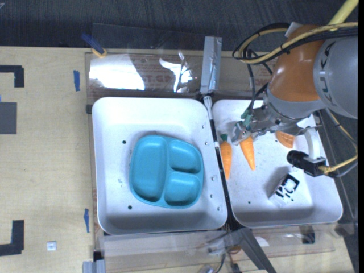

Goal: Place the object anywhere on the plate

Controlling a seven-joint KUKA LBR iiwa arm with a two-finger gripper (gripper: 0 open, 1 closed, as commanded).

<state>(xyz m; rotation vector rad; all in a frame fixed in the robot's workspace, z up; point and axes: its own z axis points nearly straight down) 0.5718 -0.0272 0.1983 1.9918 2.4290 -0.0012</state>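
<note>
End effector just above carrot; finger state indiscernible.

The arm is grey metal with a broad orange band above the wrist. Yellow and black cables loop over it; dark lettering marks the grey shell.

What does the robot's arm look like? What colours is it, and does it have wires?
The arm is fat, round and grey, with a shiny orange band above the wrist. Dark letters run down its grey side. Yellow and black cables loop around it. The gripper at its end is small, metal-grey, with green bits.
</note>
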